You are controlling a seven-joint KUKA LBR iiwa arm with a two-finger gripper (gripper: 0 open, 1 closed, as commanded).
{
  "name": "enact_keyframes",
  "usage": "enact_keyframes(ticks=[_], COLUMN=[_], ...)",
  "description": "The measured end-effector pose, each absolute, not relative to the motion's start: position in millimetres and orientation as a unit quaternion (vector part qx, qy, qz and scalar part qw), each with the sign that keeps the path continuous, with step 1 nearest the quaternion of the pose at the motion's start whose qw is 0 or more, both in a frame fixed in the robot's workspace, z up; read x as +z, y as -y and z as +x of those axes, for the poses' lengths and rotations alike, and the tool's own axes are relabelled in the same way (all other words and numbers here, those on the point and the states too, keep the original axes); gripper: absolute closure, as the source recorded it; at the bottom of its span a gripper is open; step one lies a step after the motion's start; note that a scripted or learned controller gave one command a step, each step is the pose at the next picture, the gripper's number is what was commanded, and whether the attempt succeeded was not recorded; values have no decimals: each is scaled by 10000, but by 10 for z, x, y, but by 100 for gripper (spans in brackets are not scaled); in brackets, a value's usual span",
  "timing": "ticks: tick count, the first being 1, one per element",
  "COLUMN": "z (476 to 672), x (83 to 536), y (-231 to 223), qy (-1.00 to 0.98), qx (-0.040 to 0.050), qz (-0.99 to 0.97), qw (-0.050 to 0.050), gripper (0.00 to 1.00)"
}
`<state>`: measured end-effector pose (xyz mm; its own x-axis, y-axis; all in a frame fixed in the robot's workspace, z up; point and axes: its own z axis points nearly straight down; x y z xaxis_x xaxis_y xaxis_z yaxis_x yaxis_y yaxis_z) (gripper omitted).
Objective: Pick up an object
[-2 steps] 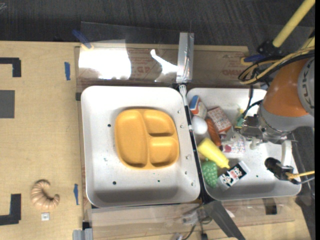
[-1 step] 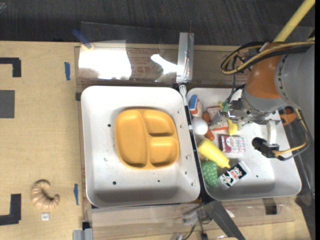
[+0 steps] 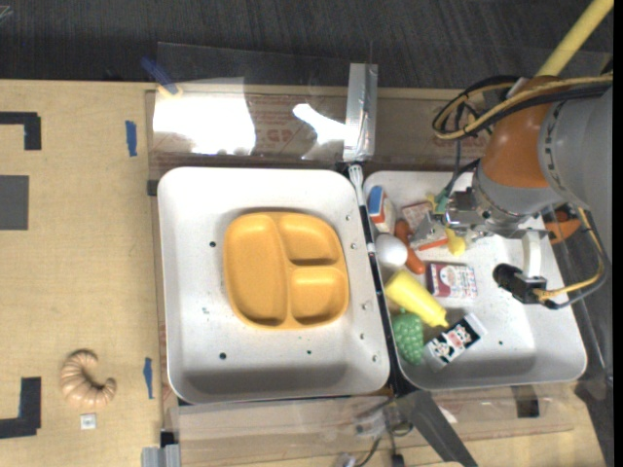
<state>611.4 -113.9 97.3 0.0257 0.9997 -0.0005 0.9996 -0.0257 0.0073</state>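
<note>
Where the tan desk [image 3: 68, 261] meets dark floor [image 3: 243, 8], we see two white bins | tool [image 3: 440, 224] over right bin [image 3: 560, 343], grip unclear | croissant [image 3: 88, 377] on desk

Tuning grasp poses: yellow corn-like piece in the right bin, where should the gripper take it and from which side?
Judging by pose: grip the yellow piece mid-body, fingers across its narrow width, descending from above. It lies flat and diagonal, with a white egg at its upper end and a green knobbly item below, so the middle looks freest.
</note>
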Motion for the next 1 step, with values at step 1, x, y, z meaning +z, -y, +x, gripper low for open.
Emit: enact_keyframes(ticks=[1], z=[6525], x=[1846], y=[271], qy=[-6301], qx=[-15], qz=[7765], qw=[-27], gripper=[100])
